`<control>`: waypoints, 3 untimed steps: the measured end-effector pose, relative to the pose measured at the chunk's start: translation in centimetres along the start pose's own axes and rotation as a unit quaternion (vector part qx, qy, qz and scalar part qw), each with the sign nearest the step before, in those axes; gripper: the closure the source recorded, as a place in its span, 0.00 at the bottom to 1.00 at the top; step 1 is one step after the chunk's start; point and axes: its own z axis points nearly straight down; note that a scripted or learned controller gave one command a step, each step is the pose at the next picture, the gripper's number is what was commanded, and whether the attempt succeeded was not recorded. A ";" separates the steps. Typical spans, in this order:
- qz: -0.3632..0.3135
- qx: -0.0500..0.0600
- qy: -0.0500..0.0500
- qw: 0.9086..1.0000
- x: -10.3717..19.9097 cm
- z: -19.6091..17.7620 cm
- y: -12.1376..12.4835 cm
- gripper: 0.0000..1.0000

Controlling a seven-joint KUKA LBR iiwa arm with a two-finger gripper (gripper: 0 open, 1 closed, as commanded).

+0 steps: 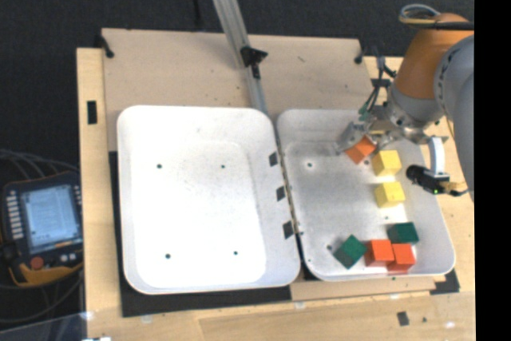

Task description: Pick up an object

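Camera view: the gripper (366,138) sits low over the right bin (319,196), at its upper edge. An orange block (361,149) lies right at the jaws; we cannot tell whether they are open, closed or gripping it. Two yellow blocks (388,178) lie just beside, green and orange ones near the bin's lower edge. We judge a straight, slow lift best, checking that the block rises.

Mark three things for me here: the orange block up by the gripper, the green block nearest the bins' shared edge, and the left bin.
orange block (361,149): camera view, on its top face.
green block (349,251): camera view, middle of its top face.
left bin (196,196): camera view, bare floor near its middle.
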 end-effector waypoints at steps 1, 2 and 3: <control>0.000 -0.004 -0.001 1.000 -0.1 -1.4 0.2 1.00; 0.001 -0.005 0.000 1.000 -0.7 -7.9 0.5 1.00; 0.000 -0.002 0.001 1.000 -0.7 -9.9 0.6 1.00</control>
